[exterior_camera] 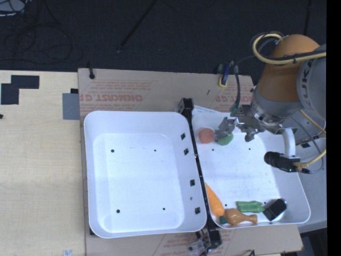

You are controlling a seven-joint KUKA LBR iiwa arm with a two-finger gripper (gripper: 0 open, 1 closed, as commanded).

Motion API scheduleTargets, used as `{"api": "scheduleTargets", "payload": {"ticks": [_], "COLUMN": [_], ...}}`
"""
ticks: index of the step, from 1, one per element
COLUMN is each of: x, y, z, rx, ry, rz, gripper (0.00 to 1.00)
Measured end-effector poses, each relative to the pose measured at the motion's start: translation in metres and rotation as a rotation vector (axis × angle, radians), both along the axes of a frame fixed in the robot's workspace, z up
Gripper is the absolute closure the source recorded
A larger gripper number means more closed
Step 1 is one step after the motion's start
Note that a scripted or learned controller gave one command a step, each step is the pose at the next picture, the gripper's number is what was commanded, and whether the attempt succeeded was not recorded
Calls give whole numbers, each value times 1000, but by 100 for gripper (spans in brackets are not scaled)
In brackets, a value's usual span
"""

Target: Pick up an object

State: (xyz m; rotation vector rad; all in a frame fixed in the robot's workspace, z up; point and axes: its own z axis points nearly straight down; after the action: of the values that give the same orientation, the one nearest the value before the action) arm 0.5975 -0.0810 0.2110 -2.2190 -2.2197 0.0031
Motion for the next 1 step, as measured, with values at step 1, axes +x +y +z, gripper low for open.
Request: {"api": "scheduleTargets", "payload": {"ticks": [1], "x": [26], "y": [14], "z": [79], "rx": [-2], "ry": [-11], "rz": [1], "gripper": [0]}}
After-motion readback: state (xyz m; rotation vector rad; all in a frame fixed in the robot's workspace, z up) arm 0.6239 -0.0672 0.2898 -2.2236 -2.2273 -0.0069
